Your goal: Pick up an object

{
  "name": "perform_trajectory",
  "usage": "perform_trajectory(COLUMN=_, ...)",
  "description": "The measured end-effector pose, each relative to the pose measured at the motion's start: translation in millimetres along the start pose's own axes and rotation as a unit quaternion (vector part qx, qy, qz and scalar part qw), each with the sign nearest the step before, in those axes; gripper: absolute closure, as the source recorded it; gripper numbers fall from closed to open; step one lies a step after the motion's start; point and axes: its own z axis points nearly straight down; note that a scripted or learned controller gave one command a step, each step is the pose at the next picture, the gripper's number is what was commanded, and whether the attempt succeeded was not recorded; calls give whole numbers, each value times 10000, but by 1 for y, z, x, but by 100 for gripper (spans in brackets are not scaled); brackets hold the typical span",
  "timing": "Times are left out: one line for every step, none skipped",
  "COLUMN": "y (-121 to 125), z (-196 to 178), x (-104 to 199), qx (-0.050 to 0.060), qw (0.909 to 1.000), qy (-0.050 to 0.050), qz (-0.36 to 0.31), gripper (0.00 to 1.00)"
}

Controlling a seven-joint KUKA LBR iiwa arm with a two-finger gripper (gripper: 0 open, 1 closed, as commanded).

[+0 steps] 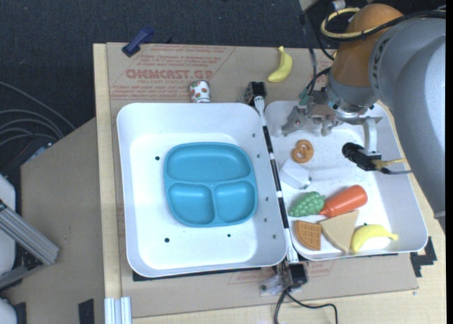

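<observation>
Nearest me, in the right bin, I saw toy food: a banana, a waffle, a carrot and a pretzel. Farther back, my gripper hung spread wide just above the pretzel, holding nothing. I judged I was reaching; next I needed to go down and squeeze.

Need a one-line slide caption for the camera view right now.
Gripper hovers above a pretzel in the right bin of toy food; blue tray sits in the left bin.

Divided tray in left bin; pretzel, perhaps, in right bin
</observation>
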Motion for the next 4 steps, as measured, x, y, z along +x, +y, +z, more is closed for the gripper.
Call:
perform_trajectory(y=1, z=-10, x=0, qx=-11, qw=10000, qy=-4, qz=-4, gripper=100)
perform_trajectory(y=1, z=-10, x=0, qx=-8, qw=10000, qy=-5, qz=-4, gripper=0)
perform_trajectory(y=-1, z=11, x=-19, qx=11, qw=10000, qy=4, qz=14, gripper=0)
perform_trajectory(y=0, z=0, x=-18, qx=-2, qw=10000, qy=-1, qz=7, gripper=100)
